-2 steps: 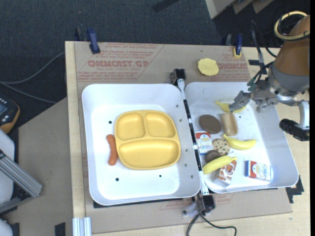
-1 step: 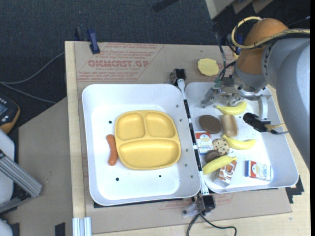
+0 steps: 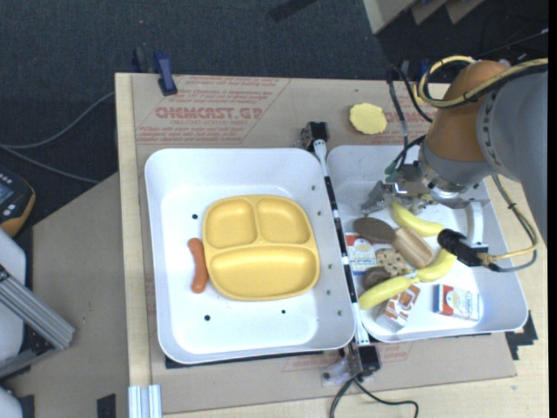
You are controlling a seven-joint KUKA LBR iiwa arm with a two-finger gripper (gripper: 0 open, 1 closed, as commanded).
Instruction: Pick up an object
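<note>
The right bin (image 3: 509, 307) holds a jumble of small things. An upper yellow banana (image 3: 419, 223) lies across a tan cylinder (image 3: 412, 247), with a dark brown piece (image 3: 374, 229) to its left. A second banana (image 3: 402, 284) lies lower down, among small printed packets (image 3: 457, 301). My gripper (image 3: 393, 193) hangs over the bin's upper left part, just above and left of the upper banana, at the end of the grey arm (image 3: 513, 120) with its orange band. Nothing shows in its grasp.
The left bin (image 3: 174, 190) holds a yellow divided plate (image 3: 259, 246) and an orange sausage (image 3: 198, 265) beside it. A yellow disc (image 3: 368, 118) lies on the bench behind the right bin. A blue clamp (image 3: 164, 72) sits at the bench's far left corner. Cables trail around the arm.
</note>
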